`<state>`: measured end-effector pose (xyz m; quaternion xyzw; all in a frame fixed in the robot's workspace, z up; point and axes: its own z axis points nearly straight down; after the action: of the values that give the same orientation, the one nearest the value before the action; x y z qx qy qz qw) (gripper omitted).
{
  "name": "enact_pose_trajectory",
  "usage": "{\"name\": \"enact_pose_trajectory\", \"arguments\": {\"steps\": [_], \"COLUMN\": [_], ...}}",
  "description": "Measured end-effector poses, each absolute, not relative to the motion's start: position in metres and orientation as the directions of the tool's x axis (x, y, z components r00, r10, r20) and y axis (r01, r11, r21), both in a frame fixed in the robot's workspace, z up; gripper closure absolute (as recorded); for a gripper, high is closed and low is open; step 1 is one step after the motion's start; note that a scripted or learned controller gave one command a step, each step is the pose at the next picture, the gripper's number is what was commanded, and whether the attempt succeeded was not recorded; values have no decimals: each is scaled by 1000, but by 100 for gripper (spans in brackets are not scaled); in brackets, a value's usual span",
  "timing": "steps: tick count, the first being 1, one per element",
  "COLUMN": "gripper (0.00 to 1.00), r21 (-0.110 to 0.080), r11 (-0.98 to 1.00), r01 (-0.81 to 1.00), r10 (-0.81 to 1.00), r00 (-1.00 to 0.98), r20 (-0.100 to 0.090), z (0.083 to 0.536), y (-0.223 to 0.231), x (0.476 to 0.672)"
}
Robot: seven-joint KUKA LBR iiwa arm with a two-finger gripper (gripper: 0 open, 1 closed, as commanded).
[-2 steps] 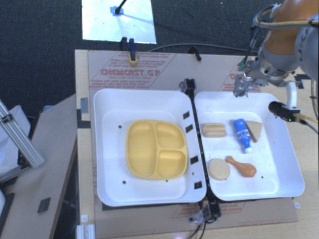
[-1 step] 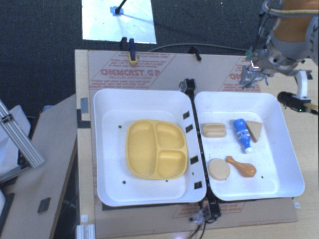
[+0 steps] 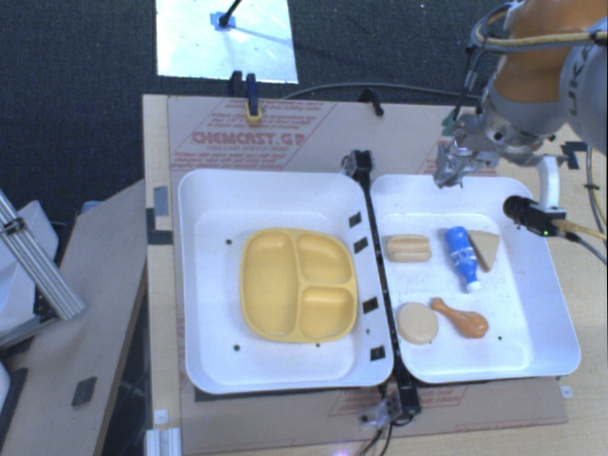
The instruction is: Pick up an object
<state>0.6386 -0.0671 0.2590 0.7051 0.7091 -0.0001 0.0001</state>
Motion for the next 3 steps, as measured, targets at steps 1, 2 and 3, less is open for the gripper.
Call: {"name": "enact_pose_trajectory", "arguments": {"steps": [1,2,3], "gripper": [100,100,100], "r21": [-2,0,-2], "r11": [7,7,8], "r01": [1000,1000,1000], "r10": [1000,1000,1000], "r00": [-7,-7,-8], "r20": [1,1,1], "z": [242,246,242], "y": [-24,23,59], "x": [617,597,568]}}
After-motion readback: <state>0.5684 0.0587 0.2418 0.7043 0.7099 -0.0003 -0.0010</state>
